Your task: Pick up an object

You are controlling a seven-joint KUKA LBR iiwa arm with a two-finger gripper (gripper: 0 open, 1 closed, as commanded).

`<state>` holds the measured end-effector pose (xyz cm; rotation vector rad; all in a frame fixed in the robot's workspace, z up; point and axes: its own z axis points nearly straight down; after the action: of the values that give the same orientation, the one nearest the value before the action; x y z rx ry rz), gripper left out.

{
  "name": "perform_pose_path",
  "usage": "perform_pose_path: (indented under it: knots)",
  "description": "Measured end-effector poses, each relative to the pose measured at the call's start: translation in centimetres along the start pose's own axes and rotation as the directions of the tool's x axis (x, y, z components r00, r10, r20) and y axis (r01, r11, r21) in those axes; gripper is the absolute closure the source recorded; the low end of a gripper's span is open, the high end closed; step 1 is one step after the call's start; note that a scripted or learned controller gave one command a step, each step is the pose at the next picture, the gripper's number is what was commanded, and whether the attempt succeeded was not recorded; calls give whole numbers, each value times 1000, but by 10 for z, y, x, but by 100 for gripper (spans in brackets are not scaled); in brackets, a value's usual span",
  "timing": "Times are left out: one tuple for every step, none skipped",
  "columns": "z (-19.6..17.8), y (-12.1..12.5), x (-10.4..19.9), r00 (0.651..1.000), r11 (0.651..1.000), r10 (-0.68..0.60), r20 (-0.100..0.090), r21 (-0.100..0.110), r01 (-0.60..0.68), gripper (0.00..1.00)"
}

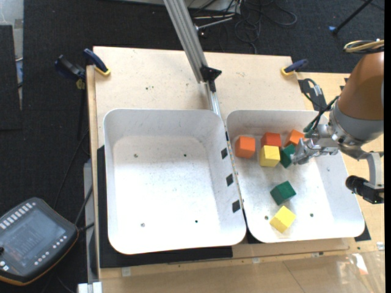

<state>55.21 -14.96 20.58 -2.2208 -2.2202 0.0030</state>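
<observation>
beside the jaws, state unclear, crowd yellow cube, red cube, orange cube.

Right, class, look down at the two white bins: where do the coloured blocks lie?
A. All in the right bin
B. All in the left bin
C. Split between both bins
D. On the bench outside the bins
A: the orange block, the yellow blocks and the green block all sit inside the right bin.

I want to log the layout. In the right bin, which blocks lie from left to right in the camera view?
Orange block → yellow block, under a red-orange block → green block. The blocks crowded at the pincer are left out.
</observation>
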Motion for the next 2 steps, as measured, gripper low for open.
perform_pose_path:
  knots:
    - [-7,7,53,1000,1000,-9,-2,-4,9,100]
    - [-18,9,103,1000,1000,-8,-2,-5,8,100]
